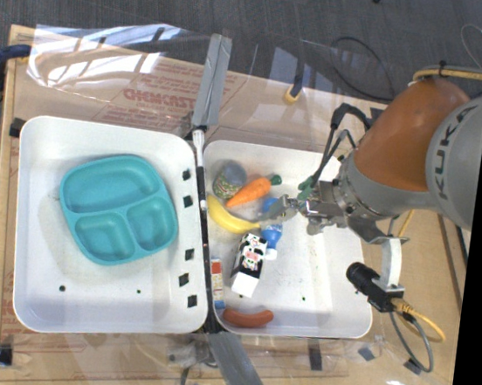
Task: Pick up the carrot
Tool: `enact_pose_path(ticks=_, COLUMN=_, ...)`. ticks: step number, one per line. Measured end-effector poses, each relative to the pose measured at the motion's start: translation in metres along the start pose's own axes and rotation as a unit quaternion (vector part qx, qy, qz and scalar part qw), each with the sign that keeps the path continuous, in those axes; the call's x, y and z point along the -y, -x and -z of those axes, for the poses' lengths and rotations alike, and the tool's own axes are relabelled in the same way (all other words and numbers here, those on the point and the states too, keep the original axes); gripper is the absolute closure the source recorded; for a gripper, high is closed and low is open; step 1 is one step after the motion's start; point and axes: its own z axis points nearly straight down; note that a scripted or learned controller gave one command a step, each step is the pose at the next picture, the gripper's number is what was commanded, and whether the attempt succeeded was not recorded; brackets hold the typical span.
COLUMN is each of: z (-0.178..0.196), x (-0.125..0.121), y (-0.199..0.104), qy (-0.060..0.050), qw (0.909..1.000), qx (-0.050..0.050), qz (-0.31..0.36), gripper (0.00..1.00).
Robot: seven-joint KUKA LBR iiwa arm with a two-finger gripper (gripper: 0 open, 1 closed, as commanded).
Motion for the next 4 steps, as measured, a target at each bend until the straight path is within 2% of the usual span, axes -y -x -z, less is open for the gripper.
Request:
enact_pose_path(ticks=1, z=-0.149, x=-0.015, y=0.038, qy=0.001, qw=0.9999, qx=0.000, qz=-0.014, gripper=0.00)
enact_pose_path(ticks=2, z=-0.158, x=0.008, y=-0.001, qy=0.000, qw=0.9998, qx=0.000, qz=0.018, gripper=0.00)
enact_pose_path(ticks=3, z=-0.149, x=0.007, y=-0.001, qy=0.000, qw=0.9998, qx=0.000, qz=0.021, gripper=1.00)
enact_pose_path(ticks=4, z=-0.057, x=-0.068, y=-0.064, qy=0.001, qw=0.9991, qx=0.000, qz=-0.043, gripper=1.00)
